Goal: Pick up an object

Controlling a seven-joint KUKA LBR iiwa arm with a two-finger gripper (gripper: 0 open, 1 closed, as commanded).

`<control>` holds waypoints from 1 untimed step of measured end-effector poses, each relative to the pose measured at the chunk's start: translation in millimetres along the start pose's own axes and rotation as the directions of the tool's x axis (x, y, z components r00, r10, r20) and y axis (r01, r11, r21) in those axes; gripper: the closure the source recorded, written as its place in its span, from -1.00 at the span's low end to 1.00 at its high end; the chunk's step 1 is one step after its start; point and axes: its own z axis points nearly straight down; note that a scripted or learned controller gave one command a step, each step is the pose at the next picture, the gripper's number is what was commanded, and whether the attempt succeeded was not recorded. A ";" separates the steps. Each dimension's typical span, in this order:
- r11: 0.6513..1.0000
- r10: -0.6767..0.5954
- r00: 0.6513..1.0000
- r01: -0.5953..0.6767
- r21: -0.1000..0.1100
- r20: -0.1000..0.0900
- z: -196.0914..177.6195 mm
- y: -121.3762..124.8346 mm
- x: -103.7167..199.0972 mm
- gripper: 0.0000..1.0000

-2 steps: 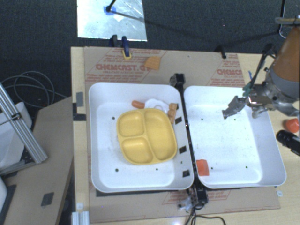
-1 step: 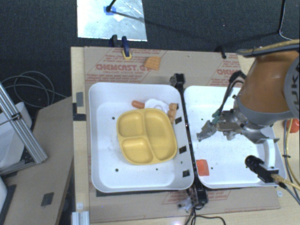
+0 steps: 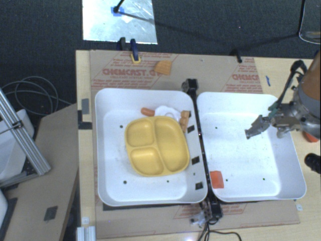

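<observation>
Bench [image 3: 85,134] bears two white bins [image 3: 108,149] side by side.

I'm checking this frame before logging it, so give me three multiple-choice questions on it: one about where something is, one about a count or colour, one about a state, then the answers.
1. Where does the yellow divided plate lie?
A. in the left bin
B. in the right bin
C. on the floor

2. How many compartments does that plate have?
A. two
B. three
C. five

3. How does the gripper stand relative to the orange block?
A. clamped on it
B. resting on top of it
C. apart from it, over the right bin

Answers: 1 A, the plate sits inside the left bin. 2 B, its ridges mark off three sections. 3 C, the block lies at the near left corner of the right bin, well apart from the gripper.
</observation>
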 end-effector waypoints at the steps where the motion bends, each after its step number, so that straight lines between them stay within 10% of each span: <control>1: 1.000 -0.014 1.000 0.014 0.008 -0.006 43.2 -0.6 65.0 -1.00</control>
